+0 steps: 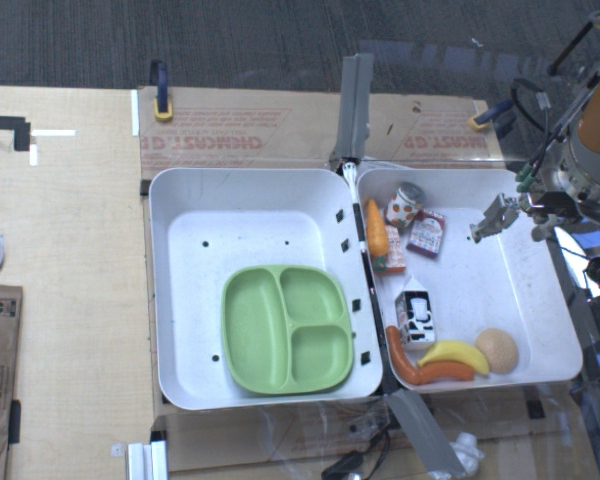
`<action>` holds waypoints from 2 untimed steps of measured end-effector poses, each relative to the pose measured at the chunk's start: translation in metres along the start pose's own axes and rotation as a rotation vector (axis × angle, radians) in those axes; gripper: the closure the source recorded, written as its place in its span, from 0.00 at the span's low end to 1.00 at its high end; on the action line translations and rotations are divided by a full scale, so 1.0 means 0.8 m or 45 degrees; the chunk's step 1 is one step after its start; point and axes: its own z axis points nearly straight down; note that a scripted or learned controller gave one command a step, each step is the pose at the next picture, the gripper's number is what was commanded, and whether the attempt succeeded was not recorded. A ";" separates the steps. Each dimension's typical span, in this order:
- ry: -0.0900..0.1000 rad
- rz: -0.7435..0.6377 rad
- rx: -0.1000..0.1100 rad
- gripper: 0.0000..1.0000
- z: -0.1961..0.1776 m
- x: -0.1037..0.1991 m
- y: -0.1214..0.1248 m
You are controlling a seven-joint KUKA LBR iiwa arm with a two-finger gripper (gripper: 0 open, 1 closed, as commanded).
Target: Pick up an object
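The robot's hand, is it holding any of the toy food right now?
No, nothing sits between the hand's open fingers; it hovers over the right bin, apart from the food.

Red lettering ran along the cardboard sheet (280,128) lying just behind the two white bins (170,268) — upside down and mirrored, roughly "CHEMCAT GF". The brown paper bag (0,358), well left of the bins, bore a recycling mark — its small print was too blurred to read
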 end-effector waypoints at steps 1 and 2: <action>0.001 -0.050 0.000 0.00 0.186 0.038 0.091; 0.002 -0.085 0.010 0.00 0.224 0.024 0.137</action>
